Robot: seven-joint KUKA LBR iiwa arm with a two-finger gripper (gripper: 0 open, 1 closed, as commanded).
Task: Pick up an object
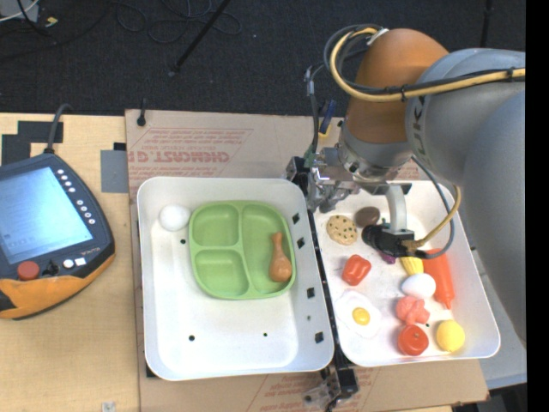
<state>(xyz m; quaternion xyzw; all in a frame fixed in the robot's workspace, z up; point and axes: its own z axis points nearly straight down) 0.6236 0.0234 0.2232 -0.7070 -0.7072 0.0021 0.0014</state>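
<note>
A tablet-like control pendant (47, 230) with an orange and grey case lies on the bench at the far left, its screen lit pale blue. A sheet of brown cardboard (219, 144) with mirrored red print lies under the two bins, and black cables (163, 11) run over the dark floor behind.
</note>
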